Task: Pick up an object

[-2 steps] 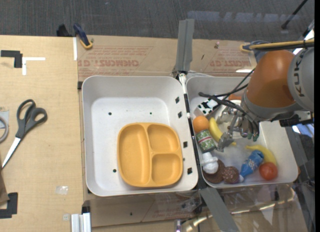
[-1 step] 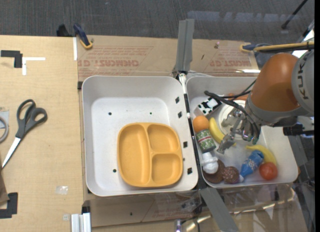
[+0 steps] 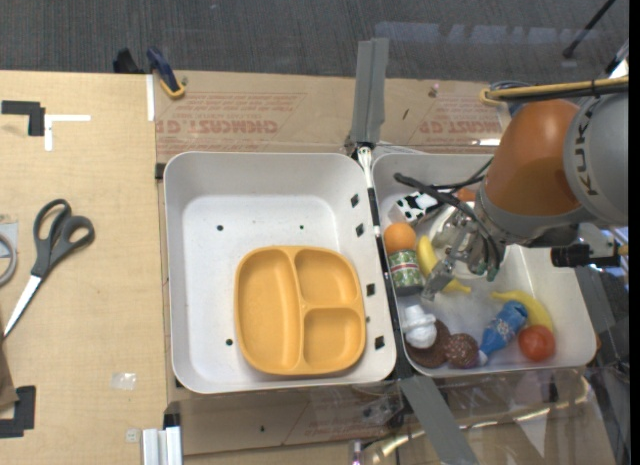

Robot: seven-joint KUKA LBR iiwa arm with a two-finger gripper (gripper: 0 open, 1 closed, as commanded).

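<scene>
Arm (image 3: 545,168) reached in from the right edge of the tabletop (image 3: 80,353), over the right bin (image 3: 570,353), orange band above the wrist. Jaws (image 3: 455,258) hung low in the middle of that bin; could not tell whether they were open or closed, and nothing was clearly seen between them. Small banana (image 3: 428,253) lay just beside the jaws on their left, touching or nearly so, contact unclear. Orange ball (image 3: 399,236) sat at the bin's left wall, green-labelled can (image 3: 405,271) right below it. Near the bin's front edge: white piece (image 3: 420,330), two dark brown round items (image 3: 448,350), blue bottle-like thing (image 3: 500,328), red ball (image 3: 537,343), with another banana (image 3: 525,305) just above the red ball. Black-and-white item (image 3: 412,204) at the bin's back, partly hidden. Left bin (image 3: 200,203) held a yellow divided plate (image 3: 298,309) toward its front right corner. Scissors (image 3: 45,248) lay near the tabletop's left edge, well apart from both bins.
</scene>
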